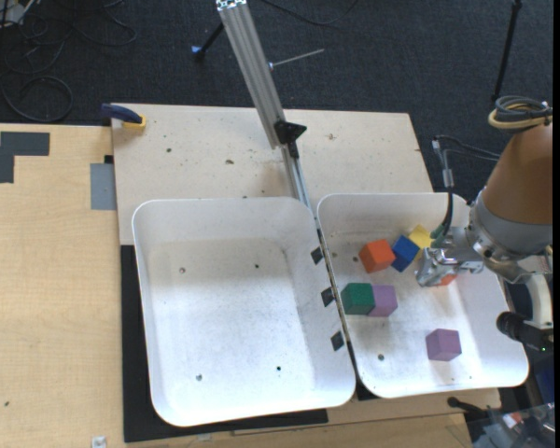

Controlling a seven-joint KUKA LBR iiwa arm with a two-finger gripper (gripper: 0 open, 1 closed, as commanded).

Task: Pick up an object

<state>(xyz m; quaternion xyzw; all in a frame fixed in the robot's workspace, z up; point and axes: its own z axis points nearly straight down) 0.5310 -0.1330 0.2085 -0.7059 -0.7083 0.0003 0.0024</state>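
The right bin (401, 381) holds several small blocks. An orange block (377, 255), a blue block (406, 252) and a yellow block (420, 238) cluster near its middle. A green block (357, 298) touches a purple block (384, 300) by the divider, and another purple block (443, 344) lies toward the front. My gripper (436, 270) is low in the right bin, just right of the blue block, with something red-orange (442, 279) showing at its tip. The arm's grey and orange wrist (518, 194) rises behind it.
The left bin (224, 306) stands beside the right one, with black clips (328, 296) along the shared wall. A slanted aluminium post (259, 73) rises behind the bins. A blue and yellow tool (123, 115) lies at the board's back left corner.
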